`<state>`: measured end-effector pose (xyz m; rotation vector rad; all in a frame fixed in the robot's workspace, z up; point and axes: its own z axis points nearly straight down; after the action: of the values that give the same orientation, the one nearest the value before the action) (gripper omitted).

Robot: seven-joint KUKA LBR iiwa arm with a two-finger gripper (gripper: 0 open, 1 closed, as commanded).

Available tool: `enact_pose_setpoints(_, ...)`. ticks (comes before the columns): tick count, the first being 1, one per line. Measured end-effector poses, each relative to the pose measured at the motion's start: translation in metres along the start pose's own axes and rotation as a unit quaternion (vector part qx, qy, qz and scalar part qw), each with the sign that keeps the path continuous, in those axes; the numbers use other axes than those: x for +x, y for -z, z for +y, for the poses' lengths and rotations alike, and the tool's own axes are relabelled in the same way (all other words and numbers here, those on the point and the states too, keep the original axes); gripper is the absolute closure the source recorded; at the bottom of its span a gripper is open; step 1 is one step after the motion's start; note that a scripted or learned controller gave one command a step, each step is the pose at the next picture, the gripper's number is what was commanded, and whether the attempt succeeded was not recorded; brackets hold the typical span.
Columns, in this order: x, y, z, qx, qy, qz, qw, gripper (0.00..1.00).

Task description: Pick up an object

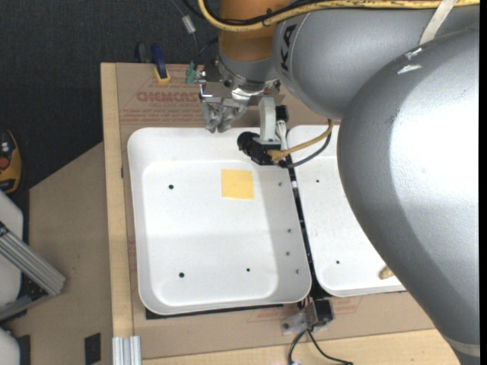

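Observation:
A flat yellow square piece (237, 184) lies on the floor of the left white bin (152, 226), toward its back right. My gripper (218, 123) hangs over the back rim of that bin, up and to the left of the yellow piece and apart from it. Its short metal fingers (214, 120) point down close together with nothing visible between them. The grey arm with its orange band covers the upper right of the view.
The right white bin (342, 226) is largely hidden under the arm; a small tan object (386, 273) peeks out at its front edge. A black cable and connector (255, 147) hang beside the gripper. Both bins rest on a brown cardboard sheet (122, 112).

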<state>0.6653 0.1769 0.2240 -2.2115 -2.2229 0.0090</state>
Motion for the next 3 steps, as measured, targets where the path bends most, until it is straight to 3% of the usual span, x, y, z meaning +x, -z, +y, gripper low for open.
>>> enact_pose_setpoints(1,0.053,0.145,-0.012,-0.013,0.001,0.004,0.9999,1.0)
enact_pose_setpoints(2,0.048,0.108,0.0,-0.003,-0.002,-0.001,1.0,1.0)
enact_pose_setpoints(3,0.048,0.107,0.0,-0.003,-0.002,0.0,1.0,1.0)
